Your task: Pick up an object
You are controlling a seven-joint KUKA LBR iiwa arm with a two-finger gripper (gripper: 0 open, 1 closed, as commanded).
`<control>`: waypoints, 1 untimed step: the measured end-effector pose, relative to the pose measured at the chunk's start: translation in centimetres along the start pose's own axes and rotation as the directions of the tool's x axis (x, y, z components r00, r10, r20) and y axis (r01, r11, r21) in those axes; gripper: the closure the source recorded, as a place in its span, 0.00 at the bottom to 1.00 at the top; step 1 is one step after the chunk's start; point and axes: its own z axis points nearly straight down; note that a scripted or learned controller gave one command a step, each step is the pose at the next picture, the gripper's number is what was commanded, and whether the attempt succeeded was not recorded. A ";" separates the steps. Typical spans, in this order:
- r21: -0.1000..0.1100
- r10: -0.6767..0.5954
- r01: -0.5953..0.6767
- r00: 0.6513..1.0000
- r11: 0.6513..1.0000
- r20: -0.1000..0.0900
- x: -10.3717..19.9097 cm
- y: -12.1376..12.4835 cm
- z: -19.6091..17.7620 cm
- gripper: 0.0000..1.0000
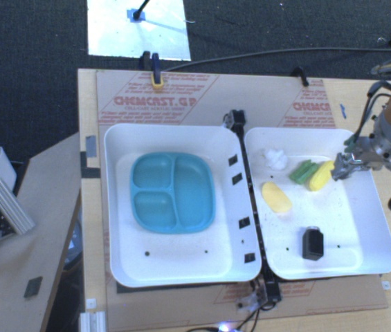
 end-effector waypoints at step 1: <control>0.003 -0.004 0.004 1.000 1.000 -0.002 5.1 1.6 -1.2 1.00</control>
